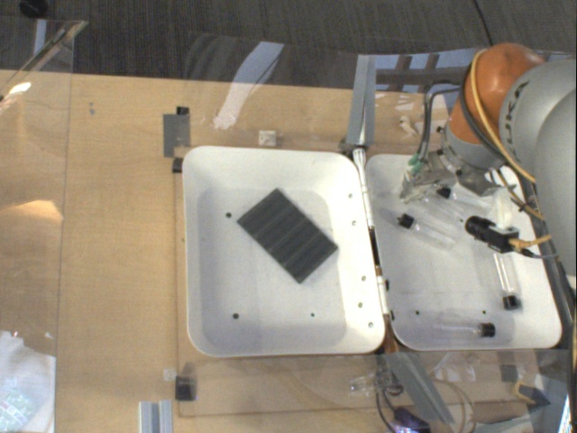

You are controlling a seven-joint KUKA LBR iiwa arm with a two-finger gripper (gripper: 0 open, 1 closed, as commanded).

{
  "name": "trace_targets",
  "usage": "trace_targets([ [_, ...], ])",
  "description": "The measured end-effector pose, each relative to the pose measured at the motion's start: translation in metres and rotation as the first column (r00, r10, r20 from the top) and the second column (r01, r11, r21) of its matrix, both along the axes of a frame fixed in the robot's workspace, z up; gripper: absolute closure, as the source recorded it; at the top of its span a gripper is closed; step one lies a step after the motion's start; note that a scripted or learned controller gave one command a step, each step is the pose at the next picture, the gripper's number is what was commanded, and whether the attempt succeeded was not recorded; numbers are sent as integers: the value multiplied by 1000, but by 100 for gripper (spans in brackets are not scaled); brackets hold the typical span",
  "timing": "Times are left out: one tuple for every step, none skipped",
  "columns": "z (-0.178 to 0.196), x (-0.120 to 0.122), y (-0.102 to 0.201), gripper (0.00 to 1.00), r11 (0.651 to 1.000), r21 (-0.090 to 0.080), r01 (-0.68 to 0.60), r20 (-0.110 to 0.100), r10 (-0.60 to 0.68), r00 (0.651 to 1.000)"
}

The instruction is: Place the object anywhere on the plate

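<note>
Dark ribbed flooring [270, 7] ran along the top of the frame, and below it the pale wooden bench [99, 269] filled the rest, glare streaking across its left side. A crumpled white sheet [22, 382] sat in the lower left corner, and small black brackets [178, 133] marked the corners around the left bin.

The two white bins lay side by side at centre and right, their edges touching. The left bin [203, 323] held the plate [287, 235], a dark grey ribbed rectangle lying flat and turned at an angle, near the bin's middle. The right bin [541, 332] held several clear tubes with black caps: one [431, 228] in its upper left part, one [507, 282] toward the right wall, one [462, 325] along the lower edge. All were apart from the plate, with the bin walls between them.

My arm [532, 106] came in from the upper right, orange band showing, and my pincer [424, 183] hung over the upper left part of the right bin, just above the nearest tube. I could not tell whether it was apart, together or clamped on anything.
</note>
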State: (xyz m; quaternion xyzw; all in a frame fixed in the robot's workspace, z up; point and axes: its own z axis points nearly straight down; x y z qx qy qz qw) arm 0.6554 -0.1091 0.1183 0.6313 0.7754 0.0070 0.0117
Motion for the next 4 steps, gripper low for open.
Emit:
trace_targets([
  [-26, 17, -90, 100, 1000, -1, -21, -13, 21, 1000],
  [-26, 18, -93, 100, 999, 2, -48, -15, 48, 999],
  [-13, 20, -91, 100, 998, -1, -55, -9, 55, 998],
  [-1, 23, -90, 100, 998, -4, -60, -2, 60, 998],
])
